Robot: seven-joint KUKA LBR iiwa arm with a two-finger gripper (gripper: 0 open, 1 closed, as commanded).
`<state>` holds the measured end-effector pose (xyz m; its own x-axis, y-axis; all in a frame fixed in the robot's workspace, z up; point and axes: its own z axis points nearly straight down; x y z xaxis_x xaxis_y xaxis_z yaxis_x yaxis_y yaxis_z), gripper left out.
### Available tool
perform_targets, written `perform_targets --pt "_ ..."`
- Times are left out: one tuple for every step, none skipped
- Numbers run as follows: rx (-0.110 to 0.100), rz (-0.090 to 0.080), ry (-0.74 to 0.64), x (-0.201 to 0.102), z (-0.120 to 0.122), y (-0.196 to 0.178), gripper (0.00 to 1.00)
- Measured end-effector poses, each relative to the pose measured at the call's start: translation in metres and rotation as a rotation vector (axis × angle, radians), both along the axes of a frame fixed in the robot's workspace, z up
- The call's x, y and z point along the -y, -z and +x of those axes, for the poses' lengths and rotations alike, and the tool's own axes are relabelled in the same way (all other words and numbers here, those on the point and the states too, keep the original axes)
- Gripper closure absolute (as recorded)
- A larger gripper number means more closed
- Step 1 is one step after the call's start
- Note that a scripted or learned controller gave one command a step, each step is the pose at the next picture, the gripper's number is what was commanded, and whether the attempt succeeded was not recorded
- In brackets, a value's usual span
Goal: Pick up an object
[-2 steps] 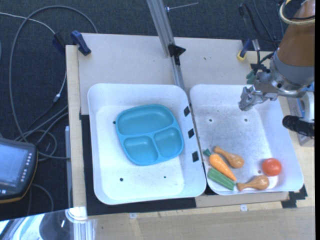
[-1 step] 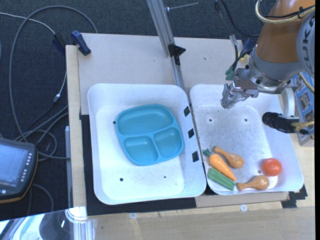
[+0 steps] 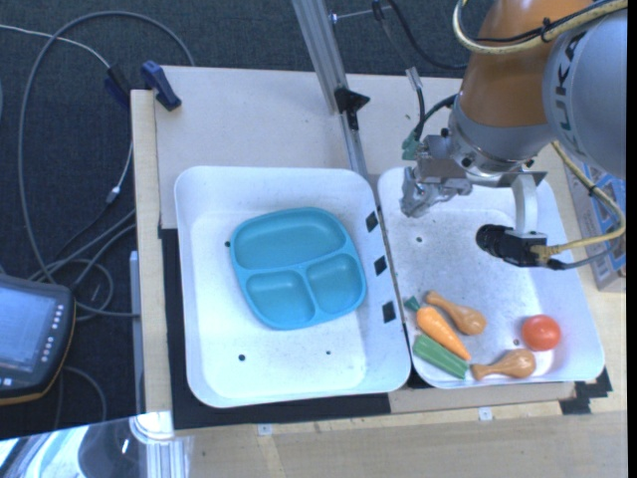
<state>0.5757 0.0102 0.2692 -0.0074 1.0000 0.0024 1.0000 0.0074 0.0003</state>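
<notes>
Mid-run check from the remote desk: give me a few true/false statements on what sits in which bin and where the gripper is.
1. The blue divided plate lies in the left bin. True.
2. The tomato is in the left bin. False: it is in the right bin.
3. The gripper is above the right bin's far end. True.
4. The carrot lies on the plate. False: it lies in the right bin beside the green vegetable.

Below my grey metal fingers (image 3: 416, 199), the speckled white plastic bins (image 3: 299, 371) look matt. The turquoise sectioned plastic plate (image 3: 297, 267) looks smooth, the round red plastic tomato (image 3: 540, 332) glossy, the pale wooden desk (image 3: 249, 118) dull.
</notes>
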Motion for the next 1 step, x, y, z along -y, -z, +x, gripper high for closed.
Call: perform_targets --pt "0.0 -0.001 0.002 -0.046 0.0003 0.0024 1.0"
